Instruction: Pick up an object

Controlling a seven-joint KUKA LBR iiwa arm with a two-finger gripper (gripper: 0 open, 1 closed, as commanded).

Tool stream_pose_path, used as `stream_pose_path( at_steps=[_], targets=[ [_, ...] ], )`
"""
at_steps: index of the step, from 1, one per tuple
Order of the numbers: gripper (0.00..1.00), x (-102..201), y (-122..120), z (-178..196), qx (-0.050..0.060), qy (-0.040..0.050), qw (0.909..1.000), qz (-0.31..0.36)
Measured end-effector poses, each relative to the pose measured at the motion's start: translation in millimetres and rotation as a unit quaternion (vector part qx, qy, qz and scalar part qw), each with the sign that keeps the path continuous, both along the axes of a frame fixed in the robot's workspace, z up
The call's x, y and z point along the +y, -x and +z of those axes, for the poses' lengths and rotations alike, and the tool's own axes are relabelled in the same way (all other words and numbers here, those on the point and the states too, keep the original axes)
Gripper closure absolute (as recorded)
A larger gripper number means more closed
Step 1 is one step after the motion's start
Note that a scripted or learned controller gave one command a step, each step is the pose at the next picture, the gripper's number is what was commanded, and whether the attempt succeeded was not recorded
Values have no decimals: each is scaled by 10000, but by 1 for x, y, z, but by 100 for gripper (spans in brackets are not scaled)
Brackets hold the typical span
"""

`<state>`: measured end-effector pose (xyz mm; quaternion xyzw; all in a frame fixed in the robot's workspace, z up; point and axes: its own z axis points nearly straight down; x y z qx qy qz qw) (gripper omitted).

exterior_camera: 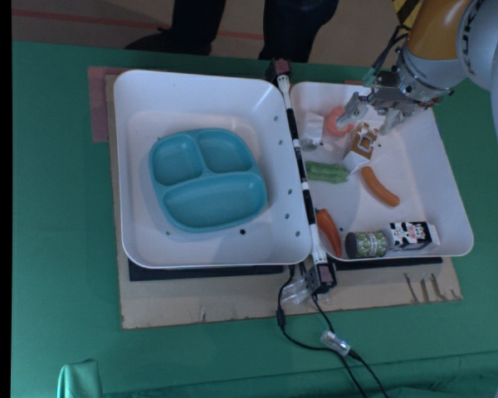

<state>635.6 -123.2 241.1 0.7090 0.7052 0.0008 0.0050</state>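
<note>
My gripper (369, 123) hovers over the far part of the right bin (448, 214), fingers spread and nothing between them. Just below it lies a small brown-and-white piece (363, 144). An orange ring (339, 122) sits by the left finger, with a white object (314, 127) further left. Nearer the front lie a green cucumber (326, 172), an orange sausage (380, 186), a carrot (329, 231), a can of peas (367, 244) and a small milk carton (413, 235).
The left bin (149, 98) holds a blue divided plate (207, 179). A black-and-white divider rail (297, 152) runs between the bins. Cables (315, 330) trail off the front edge. A person's legs (232, 7) stand beyond the bench.
</note>
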Motion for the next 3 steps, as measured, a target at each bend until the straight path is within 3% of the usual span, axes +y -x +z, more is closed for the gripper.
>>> stream_pose_path(
  at_steps=[1,2,3],
  targets=[
    [0,-26,10,-48,-1,-8,10000,8],
    [100,-27,8,-34,-49,7,10000,-11],
    [100,-1,49,80,6,-13,10000,8]
  ],
)
